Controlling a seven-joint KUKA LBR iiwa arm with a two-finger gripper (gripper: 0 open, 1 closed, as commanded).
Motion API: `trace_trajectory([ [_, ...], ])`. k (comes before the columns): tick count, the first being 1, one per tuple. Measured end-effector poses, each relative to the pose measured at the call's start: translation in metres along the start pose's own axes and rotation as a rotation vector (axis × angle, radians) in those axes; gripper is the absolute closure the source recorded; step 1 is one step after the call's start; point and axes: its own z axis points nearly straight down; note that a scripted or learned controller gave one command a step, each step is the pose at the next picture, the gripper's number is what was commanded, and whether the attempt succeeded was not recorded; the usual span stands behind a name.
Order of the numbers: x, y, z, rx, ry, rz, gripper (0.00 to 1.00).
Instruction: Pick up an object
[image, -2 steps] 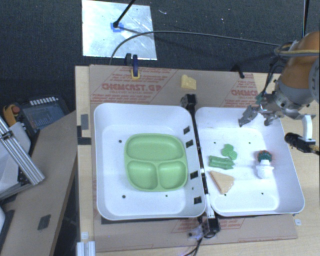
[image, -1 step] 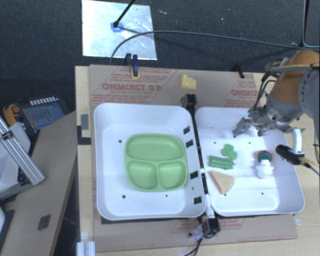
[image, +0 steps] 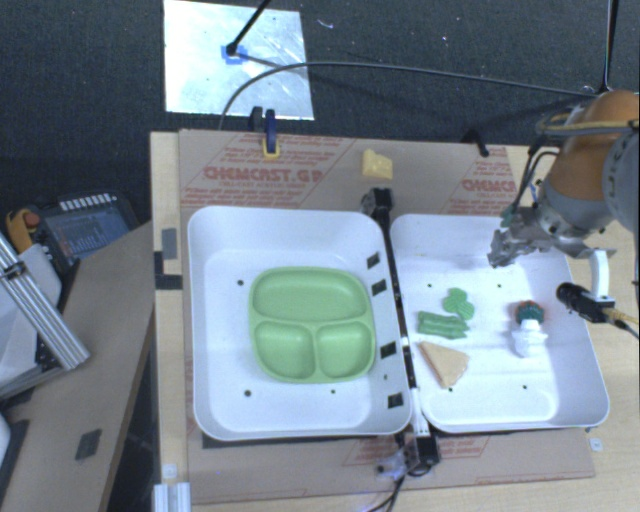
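Toward the right side of the right white bin lies a small white plastic figure with a teal cap, the thing nearest the claw. It looks light, stiff and smooth, so it may slip; I judge the narrow middle of its body the best place to pinch. Left of it, well apart, sit a green plastic toy in leafy pieces and a tan wedge like a cheese slice. The claw hovers over the bin's upper part, holding nothing; whether it is spread or pressed together I cannot tell. A pale green divided plate rests in the left white bin.
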Motion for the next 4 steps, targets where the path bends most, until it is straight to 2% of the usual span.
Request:
trace_trajectory([
  [1,-0.004,0.006,-0.064,-0.003,-0.001,-0.002,1.0],
  [3,-0.012,0.005,-0.169,-0.003,-0.001,-0.003,1.0],
  [4,0.028,-0.008,-0.165,0.004,0.002,-0.006,1.0],
])
